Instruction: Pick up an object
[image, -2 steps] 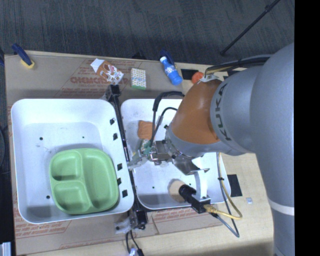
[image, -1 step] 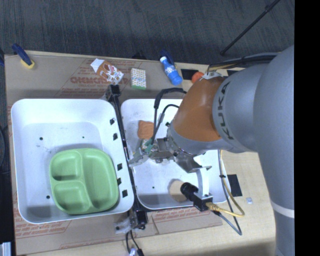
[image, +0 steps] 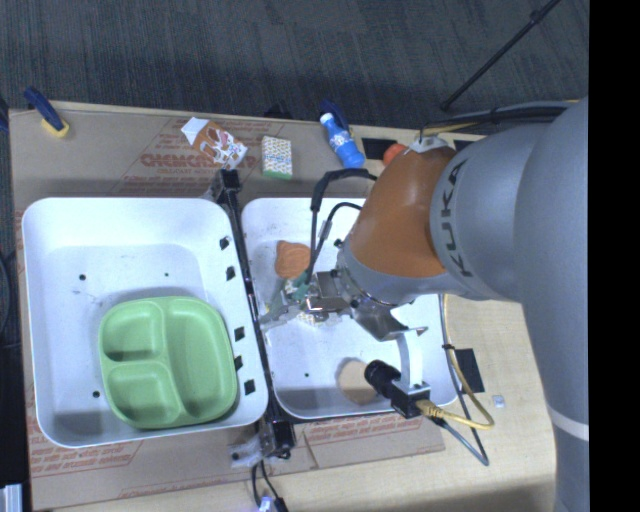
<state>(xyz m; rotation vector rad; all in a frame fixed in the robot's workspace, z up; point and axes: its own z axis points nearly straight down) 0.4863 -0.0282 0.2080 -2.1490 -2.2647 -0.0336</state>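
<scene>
while unheld: one green tray (image: 165, 360) (two bins (image: 60, 240))

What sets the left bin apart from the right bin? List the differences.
The left bin holds a green divided plate; the right bin holds an orange object and a tan round object.
The left bin lies in open view; the right bin is partly covered by the arm, whose gripper is down inside it.
Both are shallow, white and sit side by side.
</scene>
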